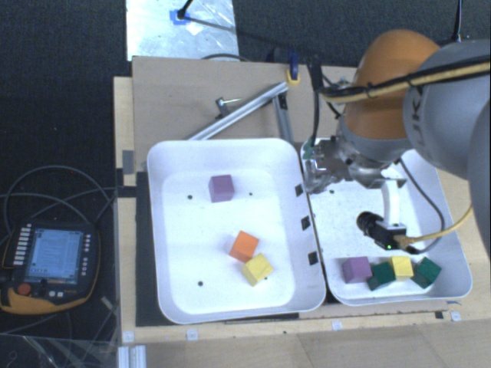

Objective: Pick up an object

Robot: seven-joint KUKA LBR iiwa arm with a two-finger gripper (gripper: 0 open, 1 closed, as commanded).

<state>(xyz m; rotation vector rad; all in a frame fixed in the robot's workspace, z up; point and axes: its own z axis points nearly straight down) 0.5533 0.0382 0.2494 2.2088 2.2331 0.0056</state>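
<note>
The left bin (pixel 176 159) holds a purple cube (pixel 221 188) near its back, an orange cube (pixel 244 245) and a yellow cube (pixel 258 269) touching it toward the front. Along the front wall of the right bin (pixel 453 278) lie a purple cube (pixel 356 269), a dark green block (pixel 379 274), a yellow cube (pixel 401 266) and another green block (pixel 426 271). My gripper (pixel 316 171) hangs under the orange wrist at the back left corner of the right bin, close to the wall between the bins, well apart from every cube.
The big grey arm covers the back right of the right bin. A black fitting with a cable (pixel 376 228) hangs over that bin's middle. A metal bar (pixel 245 107) lies on the board behind the left bin. A teach pendant (pixel 50 263) sits on the floor at left.
</note>
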